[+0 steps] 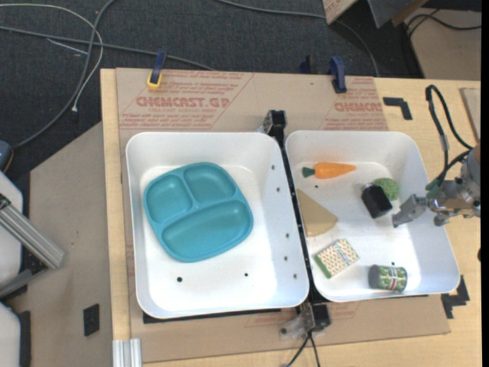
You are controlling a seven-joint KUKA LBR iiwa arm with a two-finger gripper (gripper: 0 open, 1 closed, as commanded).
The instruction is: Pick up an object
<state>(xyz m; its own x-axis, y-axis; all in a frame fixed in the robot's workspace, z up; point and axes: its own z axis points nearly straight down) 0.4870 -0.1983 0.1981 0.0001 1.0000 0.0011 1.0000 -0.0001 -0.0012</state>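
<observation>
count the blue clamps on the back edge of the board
2. One blue clamp sits at the back left, above the left bin; the other at the back right, above the right bin.

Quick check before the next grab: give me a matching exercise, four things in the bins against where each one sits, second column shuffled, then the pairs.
Things:
1. teal plastic divided plate
2. orange toy carrot
3. grey can with a green label
4. black block

Places:
A. right bin, far side near the divider
B. right bin, near corner on the arm's side
C. left bin, middle
D. right bin, against a green leafy toy, close to the gripper

Pairs: 1-C, 2-A, 3-B, 4-D

The gripper is low over the right bin, beside the black block.
</observation>
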